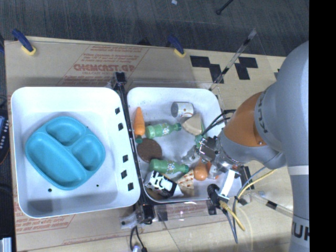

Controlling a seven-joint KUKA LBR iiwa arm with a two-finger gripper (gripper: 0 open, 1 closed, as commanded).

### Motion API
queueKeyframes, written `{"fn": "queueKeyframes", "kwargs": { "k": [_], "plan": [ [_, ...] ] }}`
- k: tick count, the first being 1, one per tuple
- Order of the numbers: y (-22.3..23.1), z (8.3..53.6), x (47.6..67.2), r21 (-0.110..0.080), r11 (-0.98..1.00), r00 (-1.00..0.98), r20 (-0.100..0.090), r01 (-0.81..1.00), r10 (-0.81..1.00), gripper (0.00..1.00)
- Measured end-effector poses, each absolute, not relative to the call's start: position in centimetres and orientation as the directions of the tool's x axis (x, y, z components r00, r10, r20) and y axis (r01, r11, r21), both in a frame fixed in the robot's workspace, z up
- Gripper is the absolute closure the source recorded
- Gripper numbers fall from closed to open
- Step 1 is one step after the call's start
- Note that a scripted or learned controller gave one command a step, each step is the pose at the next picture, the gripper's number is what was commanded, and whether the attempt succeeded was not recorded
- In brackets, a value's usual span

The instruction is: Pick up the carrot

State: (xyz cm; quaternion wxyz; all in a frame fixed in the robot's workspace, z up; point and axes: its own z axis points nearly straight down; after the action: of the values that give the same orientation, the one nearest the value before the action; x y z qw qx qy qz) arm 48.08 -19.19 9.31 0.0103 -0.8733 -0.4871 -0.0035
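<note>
Against the right bin's point(157, 92) left wall, mid-frame, lies the carrot point(138, 122), untouched. Gripper point(202, 152) hovers near the bin's right side; whether spread or pinched, I cannot tell. Judged step: approach, so it must cross leftward.

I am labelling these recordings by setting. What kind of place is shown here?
Most likely a robotics lab test bench, not a kitchen. Two white bins sit on a board held by blue clamps, the right bin holds toy food such as a carrot, and a grey arm reaches in trailing loose cables.
</note>
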Motion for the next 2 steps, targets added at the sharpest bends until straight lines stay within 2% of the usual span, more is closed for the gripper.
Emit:
{"fn": "queueKeyframes", "kwargs": {
  "k": [1,2],
  "plan": [
    [-19.6,10.2,48.0,-0.014,-0.525,0.525,0.009,0.851,0.851,1.00],
    [-14.6,15.3,47.6,-0.011,-0.793,0.793,-0.002,0.609,0.609,1.00]
  ]
}}
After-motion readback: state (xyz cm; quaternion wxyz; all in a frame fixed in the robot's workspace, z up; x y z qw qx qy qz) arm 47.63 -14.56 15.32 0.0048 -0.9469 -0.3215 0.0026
